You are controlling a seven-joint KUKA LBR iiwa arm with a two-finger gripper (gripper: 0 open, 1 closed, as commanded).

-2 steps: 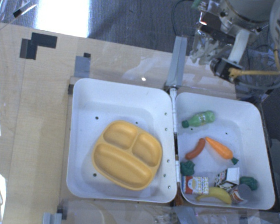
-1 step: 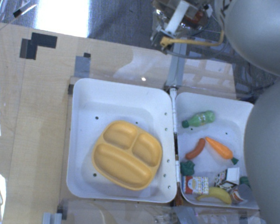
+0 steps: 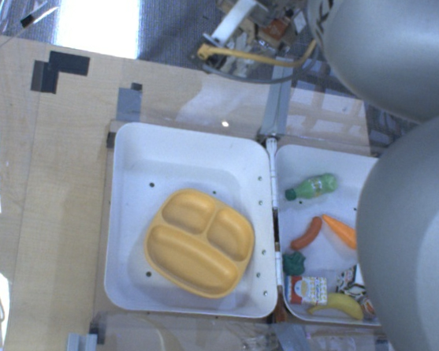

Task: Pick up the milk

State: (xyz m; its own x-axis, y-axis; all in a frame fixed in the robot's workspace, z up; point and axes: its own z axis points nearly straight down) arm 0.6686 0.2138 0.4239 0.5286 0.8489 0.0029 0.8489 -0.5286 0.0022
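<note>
1. Two shallow white plastic bins sit side by side on a pale wooden bench, seen from above at a slant. The left bin [image 3: 118, 222] holds a yellow plastic divided tray [image 3: 199, 241] with three compartments, lying flat near its middle with nothing in it.

2. The right bin [image 3: 316, 163] holds the loose toy food, clustered toward its near half. That is where I must work.

3. The milk, a small white carton with a red top and a printed label [image 3: 308, 289], lies on its side near the front left corner of the right bin. A yellow plastic banana [image 3: 338, 305] lies just beside it on the near side, apparently touching. A small dark green vegetable piece [image 3: 294, 263] sits just behind the carton.

4. Farther back lie a reddish-brown sausage [image 3: 306, 234], an orange carrot [image 3: 340, 231] and a green plastic bottle [image 3: 312, 187], well apart from the milk.

5. My grey arm [image 3: 408, 257] fills the right side of the view as a large rounded mass, reaching in over the right bin and covering its far side.

6. I cannot tell how my pincer stands or whether it has hold of anything. The milk rests in the bin, not lifted.

7. I judge the crowding matters: the banana and the bin wall leave little room around the carton, so a grasp could catch the neighbour.
</note>
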